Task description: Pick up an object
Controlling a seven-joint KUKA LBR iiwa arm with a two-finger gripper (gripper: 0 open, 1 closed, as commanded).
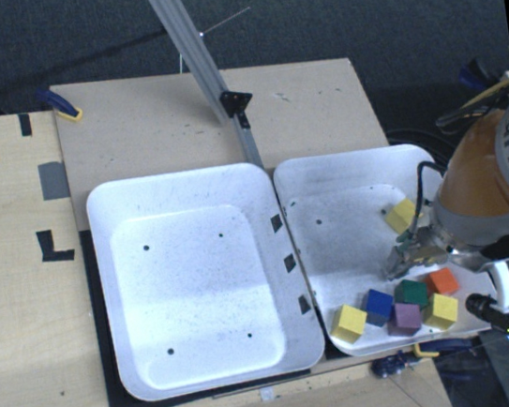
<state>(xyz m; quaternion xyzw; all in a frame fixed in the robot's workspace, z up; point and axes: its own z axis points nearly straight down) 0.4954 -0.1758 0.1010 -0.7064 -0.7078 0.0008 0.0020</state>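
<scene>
Two shallow white bins are seen side by side on the bench: the left bin (195, 278), with nothing visible on its floor, and the right bin (346, 184), which holds all the blocks. Seven blocks are counted, read from left to right: two yellow along the front row, the first (350, 322) at the near-left corner and the second (444, 310) at the far end of the row; one blue block (379, 305); one purple block (406, 316); one green block (411, 294); one orange block (443, 281); and a third yellow block (401, 215) set apart, higher up against the right wall. The gripper (403, 259) is lowered into the right bin between the lone yellow block above and the cluster below, just beside the green block, which lies nearest, immediately toward the front edge. Whether the jaws are spread or closed cannot be told, since the fingertips are blurred against the bin floor, and no block is seen between them. No long axis is offered by the blocks, all being roughly cubic. One arm (483, 178) reaches in from the right.
</scene>
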